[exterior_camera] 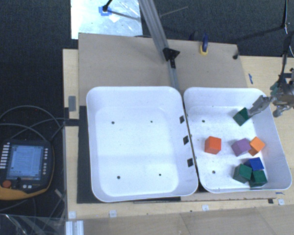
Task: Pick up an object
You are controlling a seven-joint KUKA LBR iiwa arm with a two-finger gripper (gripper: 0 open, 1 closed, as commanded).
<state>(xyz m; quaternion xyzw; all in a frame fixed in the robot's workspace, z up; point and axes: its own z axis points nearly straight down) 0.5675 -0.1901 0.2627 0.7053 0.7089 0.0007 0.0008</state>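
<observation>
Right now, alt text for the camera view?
The gripper reaches in from the right, its fingers at a green cube in the right bin. Orange, purple, blue and green blocks lie nearer the front.

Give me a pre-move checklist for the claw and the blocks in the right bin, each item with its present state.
1. Claw is over the right bin: ok.
2. Claw tip is at the lone green block: ok, it sits right beside it.
3. Green block is held between the fingers: cannot tell.
4. Green block has room around it: ok, it lies apart from the other blocks.
5. Red-orange block is out of the claw's way: ok, it lies nearer the middle of the bin.
6. Purple block and orange block stand apart: not ok, they touch.
</observation>
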